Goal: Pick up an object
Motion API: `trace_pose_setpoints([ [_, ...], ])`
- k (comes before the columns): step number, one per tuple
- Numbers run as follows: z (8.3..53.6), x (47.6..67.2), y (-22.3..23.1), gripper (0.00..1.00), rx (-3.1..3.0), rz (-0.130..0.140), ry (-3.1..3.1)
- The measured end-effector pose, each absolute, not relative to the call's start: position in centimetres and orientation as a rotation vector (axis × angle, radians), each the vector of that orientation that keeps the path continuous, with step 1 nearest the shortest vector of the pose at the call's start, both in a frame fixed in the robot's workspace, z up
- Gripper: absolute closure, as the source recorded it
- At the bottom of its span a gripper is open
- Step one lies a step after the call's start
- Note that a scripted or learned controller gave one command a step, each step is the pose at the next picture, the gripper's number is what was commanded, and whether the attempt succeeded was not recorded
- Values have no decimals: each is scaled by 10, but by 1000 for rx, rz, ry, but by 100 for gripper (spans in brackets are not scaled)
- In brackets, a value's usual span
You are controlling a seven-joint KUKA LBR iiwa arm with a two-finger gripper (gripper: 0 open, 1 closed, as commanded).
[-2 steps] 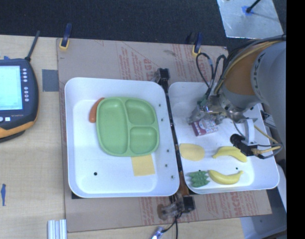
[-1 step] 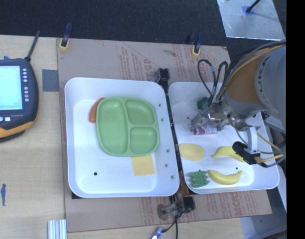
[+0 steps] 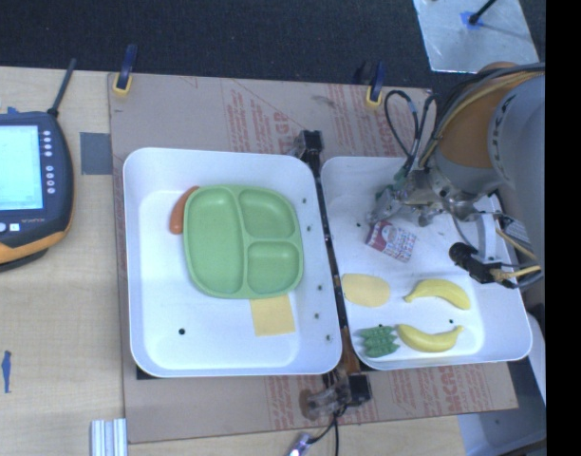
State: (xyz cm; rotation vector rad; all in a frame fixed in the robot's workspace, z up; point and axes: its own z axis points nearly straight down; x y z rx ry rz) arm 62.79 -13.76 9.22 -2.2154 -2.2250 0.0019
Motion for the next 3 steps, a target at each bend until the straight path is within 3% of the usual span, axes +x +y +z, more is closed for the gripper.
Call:
trace_pose_setpoints([
  [1, 92, 657, -142, 0, -2214, 1, -2226],
  [2, 103, 657, -142, 100, -2209, 3, -2231],
  [3, 154, 612, -126, 100, -2217, 2, -2221],
])
